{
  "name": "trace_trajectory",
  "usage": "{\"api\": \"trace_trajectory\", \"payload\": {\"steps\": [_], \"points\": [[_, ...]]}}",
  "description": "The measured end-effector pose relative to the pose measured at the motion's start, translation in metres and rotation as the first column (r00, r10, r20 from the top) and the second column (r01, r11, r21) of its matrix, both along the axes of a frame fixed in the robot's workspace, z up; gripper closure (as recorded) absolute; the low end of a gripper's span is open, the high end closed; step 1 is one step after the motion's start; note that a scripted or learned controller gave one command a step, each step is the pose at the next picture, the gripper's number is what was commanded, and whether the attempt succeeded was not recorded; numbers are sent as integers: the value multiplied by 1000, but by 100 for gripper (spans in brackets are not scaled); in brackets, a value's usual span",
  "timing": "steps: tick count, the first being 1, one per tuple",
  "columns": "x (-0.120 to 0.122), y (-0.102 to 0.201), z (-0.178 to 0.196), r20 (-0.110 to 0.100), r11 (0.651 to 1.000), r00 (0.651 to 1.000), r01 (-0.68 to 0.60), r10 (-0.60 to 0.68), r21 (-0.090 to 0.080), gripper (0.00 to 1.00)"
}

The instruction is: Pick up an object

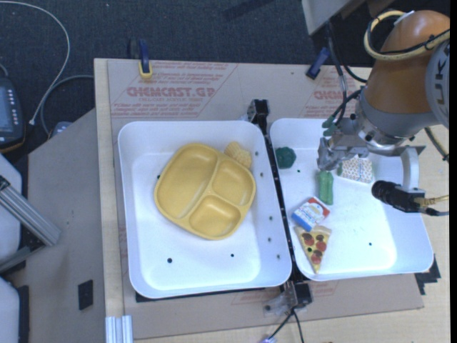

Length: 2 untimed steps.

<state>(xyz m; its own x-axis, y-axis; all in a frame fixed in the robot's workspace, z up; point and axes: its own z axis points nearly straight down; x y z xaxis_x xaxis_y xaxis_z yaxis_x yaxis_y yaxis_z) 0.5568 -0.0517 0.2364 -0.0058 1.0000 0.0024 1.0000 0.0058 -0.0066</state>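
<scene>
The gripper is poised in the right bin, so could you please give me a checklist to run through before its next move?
1. Gripper is over the right bin: ok.
2. A target lies under it, the green stick just below the tips: ok.
3. Green stick is apart from the small carton and pizza slice toy: ok.
4. Jaws open enough to straddle the stick: cannot tell.
5. Nothing is already held: cannot tell.
6. Yellow divided plate sits in the left bin, away from the approach: ok.
</scene>
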Motion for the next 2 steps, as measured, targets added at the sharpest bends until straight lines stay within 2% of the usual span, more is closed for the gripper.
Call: {"api": "trace_trajectory", "payload": {"steps": [1,2], "points": [[-8,53,5,1,1000,1000,-1,1,0,100],[-22,96,-7,-1,1000,1000,0,0,-1,100]]}}
